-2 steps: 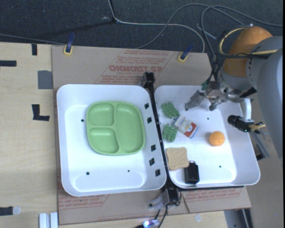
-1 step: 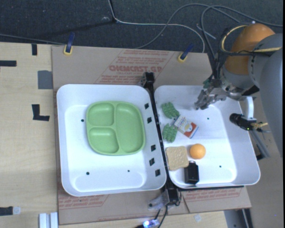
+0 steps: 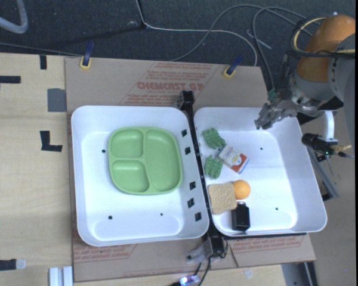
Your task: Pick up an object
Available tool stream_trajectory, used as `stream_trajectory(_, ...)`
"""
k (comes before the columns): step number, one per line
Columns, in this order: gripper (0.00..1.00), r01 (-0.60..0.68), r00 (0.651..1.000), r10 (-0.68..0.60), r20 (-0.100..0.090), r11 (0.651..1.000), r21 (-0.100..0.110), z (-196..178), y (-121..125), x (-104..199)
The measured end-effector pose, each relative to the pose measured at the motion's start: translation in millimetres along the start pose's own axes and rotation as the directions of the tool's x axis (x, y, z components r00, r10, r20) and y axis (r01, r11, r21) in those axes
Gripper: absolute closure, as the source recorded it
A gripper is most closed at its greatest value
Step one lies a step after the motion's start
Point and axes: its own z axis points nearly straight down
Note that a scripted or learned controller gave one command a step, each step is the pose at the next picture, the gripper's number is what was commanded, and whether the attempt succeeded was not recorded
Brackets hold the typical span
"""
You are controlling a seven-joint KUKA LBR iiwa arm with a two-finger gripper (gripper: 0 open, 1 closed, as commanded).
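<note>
Black object (image 3: 240, 216): nearest edge of right bin (image 3: 298, 177), about 6 o'clock; untouched.
Toast slice (image 3: 221, 197): just left of it, touching the orange ball (image 3: 241, 189).
Small carton (image 3: 233, 158): bin centre-left, lying flat.
Green pieces (image 3: 213, 138): two, along the 9 o'clock wall.
Green tray (image 3: 145, 159): in left bin (image 3: 86, 159), divided.
Gripper (image 3: 267, 117): far corner of right bin, about 12 o'clock, well apart from every item; finger spacing cannot be told.
Progress: nothing lifted; approach, grasp and lift all remain.
</note>
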Motion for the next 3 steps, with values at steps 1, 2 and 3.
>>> stream_trajectory(1,1.0,0.001,1.0,-0.001,0.0,1.0,0.0,-43.9,1.3,0.3)
stream_trajectory(2,1.0,0.003,1.0,-0.003,-0.002,1.0,0.005,-36.6,-4.6,50.2)
stream_trajectory(3,1.0,0.004,1.0,-0.004,-0.003,1.0,0.005,-41.5,-5.1,99.8)
